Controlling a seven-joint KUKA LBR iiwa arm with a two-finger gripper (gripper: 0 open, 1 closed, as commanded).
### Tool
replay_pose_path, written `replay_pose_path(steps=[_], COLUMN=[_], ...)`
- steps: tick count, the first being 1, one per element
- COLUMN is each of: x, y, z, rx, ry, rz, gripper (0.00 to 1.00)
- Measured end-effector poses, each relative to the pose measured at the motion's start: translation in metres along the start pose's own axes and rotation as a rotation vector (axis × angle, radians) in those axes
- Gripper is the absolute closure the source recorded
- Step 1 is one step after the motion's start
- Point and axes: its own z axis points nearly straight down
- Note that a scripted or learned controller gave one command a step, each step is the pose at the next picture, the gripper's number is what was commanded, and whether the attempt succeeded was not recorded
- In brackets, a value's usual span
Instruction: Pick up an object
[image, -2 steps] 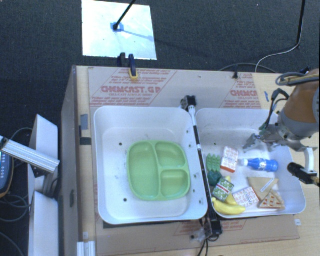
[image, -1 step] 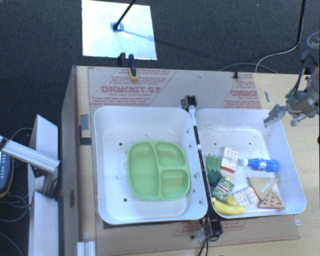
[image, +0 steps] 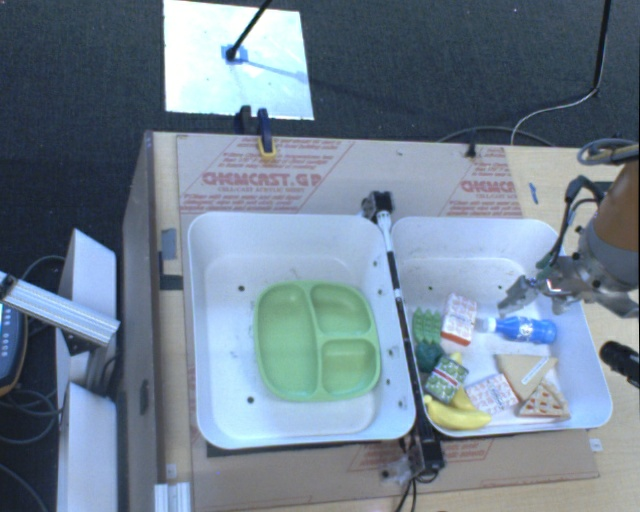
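Standing by the bench, I'm seeing the grey arm (image: 615, 235) w/ its orange band reaching in from the right, and its gripper (image: 535, 292) is hanging over the right bin (image: 480, 240), near the bin's right wall. The fingers (image: 518, 293) are pointing left and look to be standing apart, w/ nothing sitting between them. Just below the gripper a blue bottle (image: 524, 328) w/ a white cap is lying on its side, cap end pointing left; whether the fingers are touching it I can't tell, but they aren't clamping it. The rest of the stuff is crowding the lower half of that bin: a red-and-white carton (image: 459, 319) is lying just left of the bottle's cap, a green bumpy piece (image: 427, 327) is sitting beside it against the divider between the bins, and a darker green thing (image: 431, 355) is lying just under that. A small green-and-red box (image: 446, 379) is resting above a yellow banana (image: 456, 414), which is curving along the front wall. A white-and-red packet (image: 490, 393) is lying right of the banana, and a tan slice-shaped piece (image: 522, 369) and a pizza-like wedge (image: 543, 403) are sitting in the front right corner. In the left bin (image: 215, 300) a light green divided plate (image: 318, 340) is lying flat, roughly in the middle, w/ three compartments.
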Motion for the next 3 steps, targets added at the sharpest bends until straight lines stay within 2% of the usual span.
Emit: replay_pose_path(steps=[1,2,3], x=[0.043,0.070,0.076], y=[-0.023,-0.014,-0.035], z=[0.046,0.078,0.109], rx=[-0.001,-0.001,0.000], ry=[0.000,0.000,0.000], rz=[-0.001,-0.001,0.000], gripper=[0.00,0.00,0.00])
